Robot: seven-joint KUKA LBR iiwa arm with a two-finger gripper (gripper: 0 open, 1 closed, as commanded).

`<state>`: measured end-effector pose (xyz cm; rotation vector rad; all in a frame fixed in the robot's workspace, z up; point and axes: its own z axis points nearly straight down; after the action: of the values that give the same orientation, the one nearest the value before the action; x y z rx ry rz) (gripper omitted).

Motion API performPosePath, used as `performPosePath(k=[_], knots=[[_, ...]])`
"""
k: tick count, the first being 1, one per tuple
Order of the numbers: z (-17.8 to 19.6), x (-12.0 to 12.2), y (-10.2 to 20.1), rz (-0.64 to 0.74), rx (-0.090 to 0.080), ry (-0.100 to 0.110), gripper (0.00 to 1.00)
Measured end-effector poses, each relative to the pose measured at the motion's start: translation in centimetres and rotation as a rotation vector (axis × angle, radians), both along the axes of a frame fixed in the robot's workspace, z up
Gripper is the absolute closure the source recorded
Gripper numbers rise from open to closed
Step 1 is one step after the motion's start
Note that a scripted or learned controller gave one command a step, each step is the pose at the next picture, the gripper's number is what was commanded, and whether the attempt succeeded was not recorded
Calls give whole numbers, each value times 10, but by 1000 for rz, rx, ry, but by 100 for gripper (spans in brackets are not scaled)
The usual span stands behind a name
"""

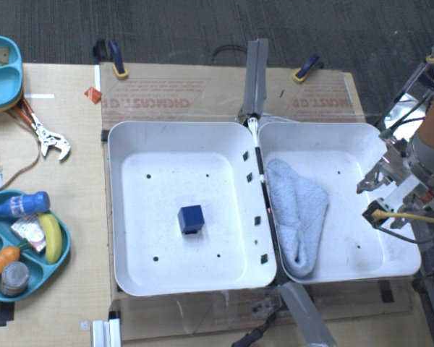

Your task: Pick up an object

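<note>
Two shallow white bins sit side by side on a cardboard sheet [173, 92] clamped to the bench. In the left bin [123, 194] a small blue cube [192, 219] rests a little below the middle of the floor, well apart from every wall, with bare floor all round it. In the right bin [347, 139] a light blue-grey towel [298, 215] lies crumpled along the left wall, running from about mid-height down to the near left corner, where it touches the rim; the right half of that bin's floor is bare.

The gripper [376, 201] hangs over the right edge of the right bin, well apart from the towel and far from the cube. Its fingers look spread apart with nothing between them, and whether the tips touch the bin cannot be told.

At the bench's left edge lie a wrench [47, 139] and a blue sectioned tray [58, 255] holding a banana [52, 238], a bottle [16, 205] and a carrot [0, 262].
</note>
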<state>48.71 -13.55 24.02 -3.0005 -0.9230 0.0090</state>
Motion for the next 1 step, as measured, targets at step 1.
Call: performPosePath(k=[1], knots=[[51, 46, -66, -393, -3, -2, 0]])
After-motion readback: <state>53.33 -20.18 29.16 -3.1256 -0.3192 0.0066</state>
